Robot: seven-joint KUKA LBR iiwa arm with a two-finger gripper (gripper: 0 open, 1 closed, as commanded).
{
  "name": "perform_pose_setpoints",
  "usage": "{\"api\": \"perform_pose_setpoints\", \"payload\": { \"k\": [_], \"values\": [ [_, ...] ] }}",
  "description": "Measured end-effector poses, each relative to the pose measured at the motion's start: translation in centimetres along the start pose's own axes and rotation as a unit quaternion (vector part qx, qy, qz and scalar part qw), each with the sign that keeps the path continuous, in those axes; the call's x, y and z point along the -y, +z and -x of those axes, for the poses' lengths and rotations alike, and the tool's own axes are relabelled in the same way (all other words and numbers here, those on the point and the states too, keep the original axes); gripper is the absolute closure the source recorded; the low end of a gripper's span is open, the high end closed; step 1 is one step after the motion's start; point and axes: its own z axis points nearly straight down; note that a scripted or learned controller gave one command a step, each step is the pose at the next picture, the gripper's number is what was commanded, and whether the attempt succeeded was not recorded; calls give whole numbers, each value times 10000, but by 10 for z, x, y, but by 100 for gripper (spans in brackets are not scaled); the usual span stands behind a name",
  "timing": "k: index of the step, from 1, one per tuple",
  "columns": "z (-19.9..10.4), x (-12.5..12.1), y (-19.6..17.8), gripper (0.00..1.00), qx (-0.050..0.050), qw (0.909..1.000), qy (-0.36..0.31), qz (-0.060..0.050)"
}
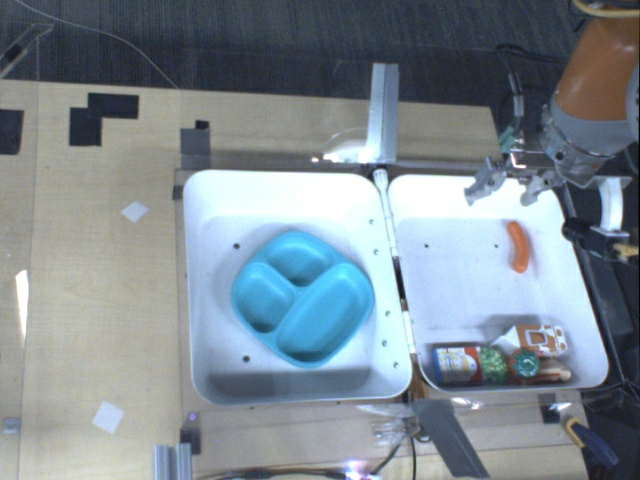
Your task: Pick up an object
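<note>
Sausage [517, 246] lay alone in upper right bin [590, 298], w/ gripper [505, 185] above it, fingers spread, empty; best approach: descend straight, straddling its narrow width.

Divided plate [302, 297] in left bin [200, 268]; sausage [518, 246] (behind packets [500, 360]) in right bin [590, 318].

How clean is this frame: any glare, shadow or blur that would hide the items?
Camera view: bright glare on the metal divider post and the near bench edge; the blue tray casts a soft shadow in the left bin; the tool looks slightly soft; the packages in the right bin are too small to read.
</note>
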Motion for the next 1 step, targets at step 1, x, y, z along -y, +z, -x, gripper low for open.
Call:
{"api": "perform_pose_setpoints", "payload": {
  "k": [1],
  "values": [
    [79,51,146,0,2,9999,-127,-9]
  ]
}}
